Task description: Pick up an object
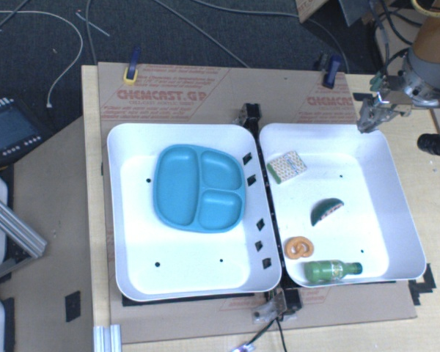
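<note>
The right bin [396, 196] holds a green-and-white checked packet [287, 166] at its upper left, a dark green watermelon-slice shape [326, 210] in the middle, an orange pretzel-like ring [299, 248] at the lower left and a green bottle [331, 270] lying along the front wall. My gripper [368, 120] hangs over the far right corner of that bin, above its rim and well away from all these objects. Nothing shows between its fingers.
The left bin [132, 218] carries a blue divided plate [199, 188]. Black clips line the seam between the bins. Blue clamps [331, 70] hold the cardboard base at the back. Cables lie on the dark floor behind the bench.
</note>
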